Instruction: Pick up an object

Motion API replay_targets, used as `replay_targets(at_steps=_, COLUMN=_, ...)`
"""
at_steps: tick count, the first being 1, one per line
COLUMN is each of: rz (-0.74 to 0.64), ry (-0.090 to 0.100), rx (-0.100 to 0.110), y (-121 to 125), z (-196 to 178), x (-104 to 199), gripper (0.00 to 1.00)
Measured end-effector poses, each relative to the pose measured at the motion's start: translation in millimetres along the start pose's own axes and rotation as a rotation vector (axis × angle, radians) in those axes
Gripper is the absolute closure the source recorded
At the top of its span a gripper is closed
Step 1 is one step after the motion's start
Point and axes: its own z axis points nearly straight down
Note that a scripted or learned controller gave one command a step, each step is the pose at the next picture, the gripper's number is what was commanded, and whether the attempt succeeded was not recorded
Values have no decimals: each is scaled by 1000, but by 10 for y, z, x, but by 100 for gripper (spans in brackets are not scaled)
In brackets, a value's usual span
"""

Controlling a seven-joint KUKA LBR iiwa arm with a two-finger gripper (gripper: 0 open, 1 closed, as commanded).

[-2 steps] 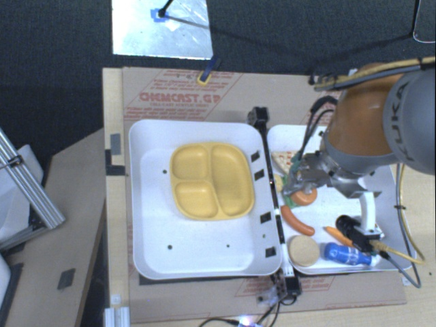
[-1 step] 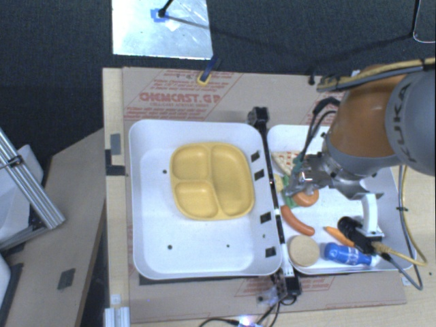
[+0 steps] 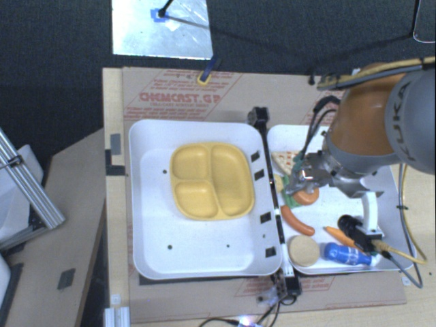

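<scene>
We see the tool (image 3: pixel 300 181) low over a tomato slice (image 3: pixel 306 196); its opening we cannot tell. Below it, the sausage (image 3: pixel 298 221) looks light, smooth, best pinched mid-length.

Dark carpet floor (image 3: pixel 54 60) up and left of the claw (image 3: pixel 300 182), with a shiny silver sheet (image 3: pixel 162 18) lying on it. Tan tabletop (image 3: pixel 82 182) under printed cardboard (image 3: pixel 184 94). Metal frame rails (image 3: pixel 24 182) far left of the claw.
</scene>
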Motion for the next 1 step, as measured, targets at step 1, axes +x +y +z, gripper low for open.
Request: replay_targets(at_steps=1, rz=-4, ry=0, rx=-1, y=39, z=-191, x=44, gripper=100)
